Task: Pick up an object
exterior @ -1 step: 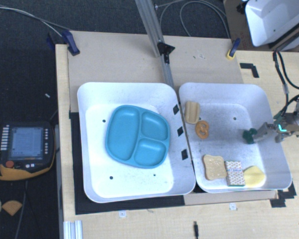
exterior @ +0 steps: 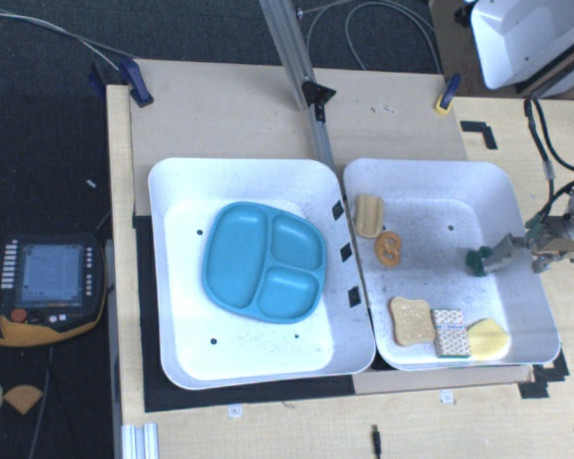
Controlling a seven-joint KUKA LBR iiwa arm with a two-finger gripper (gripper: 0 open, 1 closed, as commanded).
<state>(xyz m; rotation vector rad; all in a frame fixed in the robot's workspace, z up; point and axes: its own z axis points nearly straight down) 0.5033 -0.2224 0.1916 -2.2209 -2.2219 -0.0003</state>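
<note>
The gripper (exterior: 480, 260) is reaching in over the right side of the right bin (exterior: 517, 194), its dark green fingertips hanging above bare white floor. How far the jaws are standing apart cannot be told from this angle; they are blurred and small, and nothing is showing between them, so the gripper is not carrying anything.

Moving outward, the candidate objects are all lying well apart from the fingertips. A slice of toast (exterior: 411, 320), a small patterned block (exterior: 450, 333) and a pale yellow piece (exterior: 488, 338) are sitting in a row along the bin's near wall, the block touching or nearly touching its neighbours. Further left, a round brown cookie-like item (exterior: 388, 249) is resting just below a tan bread-like piece (exterior: 367, 215) near the divider between the bins.

Beyond that, the left bin (exterior: 172, 342) is holding a blue sectioned plate (exterior: 265, 261).

As a judgement, the task is sitting at its start: no object is lifted or even touched, and the arm is yet to line up over one item, descend, close and raise it.
</note>
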